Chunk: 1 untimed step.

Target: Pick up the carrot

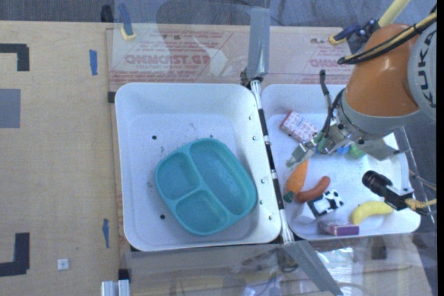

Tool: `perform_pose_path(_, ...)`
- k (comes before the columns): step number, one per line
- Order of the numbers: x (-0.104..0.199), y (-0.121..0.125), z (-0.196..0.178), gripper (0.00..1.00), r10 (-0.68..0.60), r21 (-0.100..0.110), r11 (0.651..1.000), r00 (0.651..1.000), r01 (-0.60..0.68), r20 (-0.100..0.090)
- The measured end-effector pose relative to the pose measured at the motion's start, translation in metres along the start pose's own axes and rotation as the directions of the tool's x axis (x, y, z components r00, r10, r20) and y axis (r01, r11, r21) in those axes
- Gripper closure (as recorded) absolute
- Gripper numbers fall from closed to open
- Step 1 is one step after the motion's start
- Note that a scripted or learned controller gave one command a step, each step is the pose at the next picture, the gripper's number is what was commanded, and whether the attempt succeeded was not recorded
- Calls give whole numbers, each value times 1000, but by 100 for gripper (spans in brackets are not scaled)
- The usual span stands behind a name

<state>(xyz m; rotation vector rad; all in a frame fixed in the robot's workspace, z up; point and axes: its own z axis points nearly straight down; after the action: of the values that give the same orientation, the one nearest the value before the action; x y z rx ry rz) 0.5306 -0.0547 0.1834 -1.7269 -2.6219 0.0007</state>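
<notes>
Just above the carrot (297, 177), poised over the right bin (406, 218).
Hangs at the carrot's upper end, gripper (313, 146) angled down toward it, likely lining up a grasp; cannot tell how wide the pincer stands, nor anything held; lies orange and slanted near the bin's left wall, touching a red sausage (313, 188); crowds the approach, probably.

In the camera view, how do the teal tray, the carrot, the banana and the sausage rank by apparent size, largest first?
1. Teal tray, clearly largest.
2. Banana, carrot and sausage look alike in size; I cannot rank them.
</notes>
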Motion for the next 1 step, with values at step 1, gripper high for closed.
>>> perform_pose_path(1,45,-36,0,0,-64,0,998,998,64,0)
